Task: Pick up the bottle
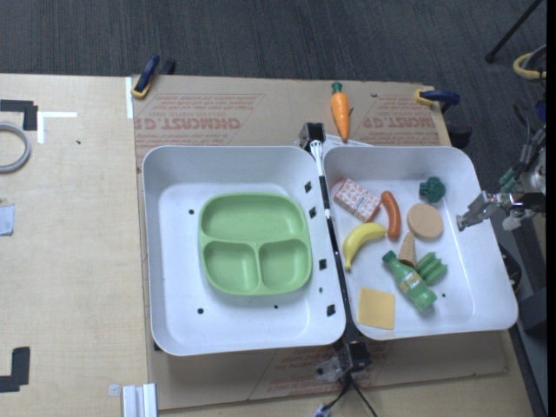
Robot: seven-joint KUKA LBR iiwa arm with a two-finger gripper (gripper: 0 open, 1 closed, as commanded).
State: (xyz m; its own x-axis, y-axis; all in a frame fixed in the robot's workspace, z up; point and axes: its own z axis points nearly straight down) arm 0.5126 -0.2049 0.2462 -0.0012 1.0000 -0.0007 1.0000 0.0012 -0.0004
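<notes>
Green bottle with orange label lies in the right bin.

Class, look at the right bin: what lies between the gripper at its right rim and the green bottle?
In the camera view, mostly bare white bin floor lies between the gripper and the bottle; a round tan slice sits just above that line.

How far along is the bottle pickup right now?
Nothing looks done yet. The green bottle lies on its side in the right bin, beside the cheese slice and banana. The gripper sits at the bin's right rim, apart from the bottle. Reaching, gripping and lifting are all left.
</notes>
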